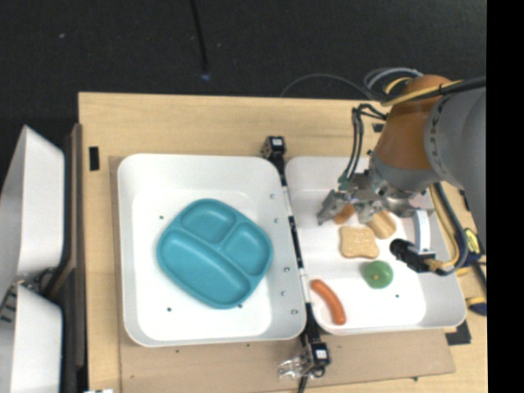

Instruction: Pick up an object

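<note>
Arm: grey, with an orange band (407, 129) above the wrist, reaching in from the right over the right bin.
Pincer (350, 211): low over the upper left part of the right bin, its two fingers spread apart and released; a small orange-brown piece (345, 213) shows between them, but whether they touch it cannot be told.
Right bin (315, 178): shallow, white, holding the food pieces.
Bread slice (358, 241): tan, lying flat near the middle of the right bin, just below the pincer.
Second tan piece (383, 223): just right of and above the bread slice, close beside the pincer's right finger.
Green round piece (377, 275): below and to the right of the bread slice, apart from it.
Sausage (328, 300): orange-red, lying at a slant near the bin's lower left corner, well apart from the pincer.
Left bin (139, 178): shallow, white, side by side with the right bin.
Blue plate (214, 253): teal, divided into three compartments, lying in the middle of the left bin.
Bench (164, 121): light wood, carrying both bins.
Cables (454, 228): running along the right edge of the right bin beside the arm.
Writing: no brand, label or lettering is legible anywhere.
</note>
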`<act>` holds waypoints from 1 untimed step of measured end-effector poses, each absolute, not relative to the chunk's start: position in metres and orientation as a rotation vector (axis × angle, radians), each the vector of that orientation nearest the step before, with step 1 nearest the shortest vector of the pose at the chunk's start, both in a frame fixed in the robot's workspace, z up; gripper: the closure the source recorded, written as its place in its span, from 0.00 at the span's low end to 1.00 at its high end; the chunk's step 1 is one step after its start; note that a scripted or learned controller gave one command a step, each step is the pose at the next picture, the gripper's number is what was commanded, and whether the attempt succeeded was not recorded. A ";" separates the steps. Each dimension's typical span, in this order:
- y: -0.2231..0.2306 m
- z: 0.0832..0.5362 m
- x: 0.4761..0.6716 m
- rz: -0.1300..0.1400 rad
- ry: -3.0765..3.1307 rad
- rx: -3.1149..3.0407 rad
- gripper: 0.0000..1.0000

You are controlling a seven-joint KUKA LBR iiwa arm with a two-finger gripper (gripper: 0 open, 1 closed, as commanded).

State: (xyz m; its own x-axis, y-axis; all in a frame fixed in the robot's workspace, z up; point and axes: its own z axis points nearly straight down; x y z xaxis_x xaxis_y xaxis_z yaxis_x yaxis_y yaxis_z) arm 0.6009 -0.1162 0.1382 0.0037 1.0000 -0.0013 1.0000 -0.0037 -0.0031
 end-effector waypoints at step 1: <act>-0.118 0.101 0.602 0.000 -2.222 -2.229 0.00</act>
State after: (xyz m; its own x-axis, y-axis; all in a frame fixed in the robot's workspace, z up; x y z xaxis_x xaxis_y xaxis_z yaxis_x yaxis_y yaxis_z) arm 0.6024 -0.1181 0.1014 0.0031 1.0000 -0.0040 1.0000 -0.0031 0.0044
